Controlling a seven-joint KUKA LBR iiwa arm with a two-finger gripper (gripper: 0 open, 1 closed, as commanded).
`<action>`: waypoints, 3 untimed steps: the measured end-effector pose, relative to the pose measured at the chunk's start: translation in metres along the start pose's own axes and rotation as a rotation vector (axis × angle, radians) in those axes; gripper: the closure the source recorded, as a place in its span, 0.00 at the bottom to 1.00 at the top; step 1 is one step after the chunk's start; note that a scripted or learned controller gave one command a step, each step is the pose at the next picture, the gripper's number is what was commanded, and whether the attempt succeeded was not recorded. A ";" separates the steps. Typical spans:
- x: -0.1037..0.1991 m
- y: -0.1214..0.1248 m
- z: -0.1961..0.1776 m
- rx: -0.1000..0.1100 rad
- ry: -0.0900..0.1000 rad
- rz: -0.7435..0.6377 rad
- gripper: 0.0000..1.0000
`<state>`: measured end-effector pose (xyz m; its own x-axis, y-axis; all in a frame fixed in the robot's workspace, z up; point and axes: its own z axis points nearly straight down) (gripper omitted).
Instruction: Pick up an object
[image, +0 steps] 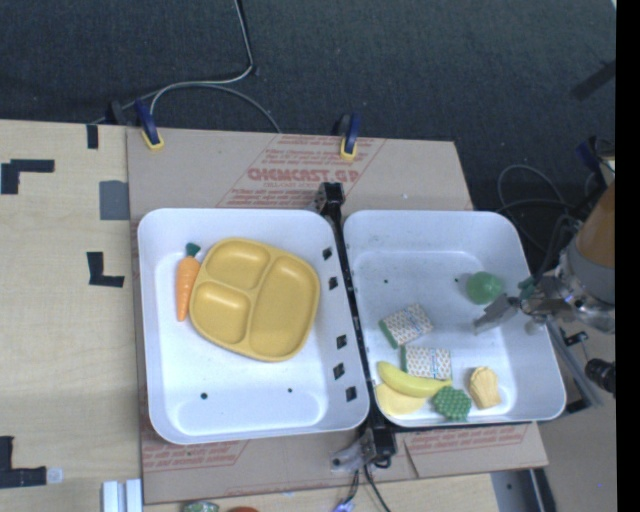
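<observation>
Green ball (484, 287) sits loose in the right bin (440, 228); the gripper (497, 316) hangs just beside it, apparently lining up, whether parted or closed I cannot tell.

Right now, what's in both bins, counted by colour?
Yellow: 4 - plate, banana, a slice under it, a piece
Green: 2 - ball, knobbly piece
Orange: 1 - carrot
Patterned: 2 - blocks
Total: 9
</observation>
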<state>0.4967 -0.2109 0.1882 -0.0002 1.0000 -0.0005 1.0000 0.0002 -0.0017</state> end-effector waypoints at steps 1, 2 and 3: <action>-0.012 0.049 0.090 0.002 0.001 -0.002 0.00; -0.013 0.098 0.101 -0.005 -0.001 -0.002 0.00; -0.013 0.146 0.101 -0.008 -0.003 -0.002 0.00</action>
<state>0.6422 -0.2238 0.0872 -0.0023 1.0000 -0.0032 1.0000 0.0023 0.0059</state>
